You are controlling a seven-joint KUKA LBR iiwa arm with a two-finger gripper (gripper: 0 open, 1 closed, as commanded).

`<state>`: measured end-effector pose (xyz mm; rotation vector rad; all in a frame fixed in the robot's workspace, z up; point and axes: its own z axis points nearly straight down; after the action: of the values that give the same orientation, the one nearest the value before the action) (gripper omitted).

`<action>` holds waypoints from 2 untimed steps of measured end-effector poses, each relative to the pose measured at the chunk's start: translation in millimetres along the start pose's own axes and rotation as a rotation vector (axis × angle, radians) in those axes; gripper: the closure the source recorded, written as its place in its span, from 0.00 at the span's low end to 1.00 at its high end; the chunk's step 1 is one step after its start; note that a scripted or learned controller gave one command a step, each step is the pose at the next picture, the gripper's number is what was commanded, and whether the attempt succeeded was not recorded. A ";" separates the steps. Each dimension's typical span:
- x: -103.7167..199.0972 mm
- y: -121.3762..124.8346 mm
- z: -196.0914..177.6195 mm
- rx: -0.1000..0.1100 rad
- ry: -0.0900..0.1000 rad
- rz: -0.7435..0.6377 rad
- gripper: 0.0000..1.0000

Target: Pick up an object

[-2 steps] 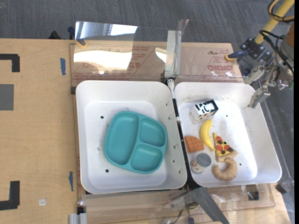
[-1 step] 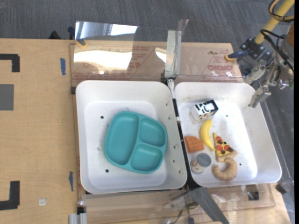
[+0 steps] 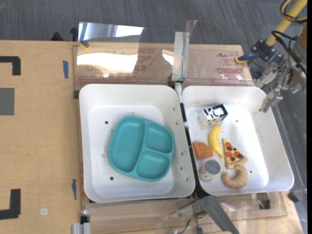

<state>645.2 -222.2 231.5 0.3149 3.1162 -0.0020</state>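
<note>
Bright, even light from overhead whitens the bins [image 3: 92, 101], their shadows soft and faint. Behind the bins, the clear panel [image 3: 112, 52] throws strong glare, washing out the cardboard under it. Right of the bins, the arm [image 3: 280, 65] looks slightly blurred, perhaps out of focus.

The arm [image 3: 287, 43] is cut off by the picture's right edge, and its gripper [image 3: 270, 99] at the right bin's [image 3: 278, 174] far right corner is too small and blurred to read; the black-and-white box's [image 3: 214, 113] print is illegible.
</note>
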 end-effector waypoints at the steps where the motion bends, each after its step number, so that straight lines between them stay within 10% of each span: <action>1: 0.0 0.0 0.0 0.000 0.000 0.000 0.00; 2: 0.0 0.0 0.0 0.000 0.000 0.000 0.00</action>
<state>645.2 -222.2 231.5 0.3149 3.1162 -0.0020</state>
